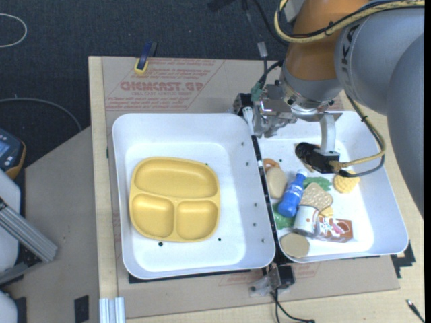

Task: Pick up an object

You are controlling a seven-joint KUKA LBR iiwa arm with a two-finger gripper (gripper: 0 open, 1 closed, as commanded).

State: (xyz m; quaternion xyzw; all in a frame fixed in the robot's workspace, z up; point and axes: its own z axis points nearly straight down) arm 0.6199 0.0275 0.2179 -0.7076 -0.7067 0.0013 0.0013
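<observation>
Nearest the camera, in the right bin [387, 237], a round tan disc [294, 245] lies at the front beside a small can [306, 220] and a red-and-white packet [335, 229]. Behind them a blue bottle [292, 194] leans against a cracker [315, 196], with a yellow waffle-like piece [346, 182] further right. The left bin [128, 132] holds a yellow divided tray [175, 198]. My end effector [273, 123] hangs at the far edge between the bins; I cannot tell how wide it stands.

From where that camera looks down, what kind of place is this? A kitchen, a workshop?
Most likely a robotics lab bench, not a kitchen. The grey arm reaches over two white bins: one holds a yellow divided tray, the other a heap of toy food. Loose cables and cardboard lie around them.
</observation>
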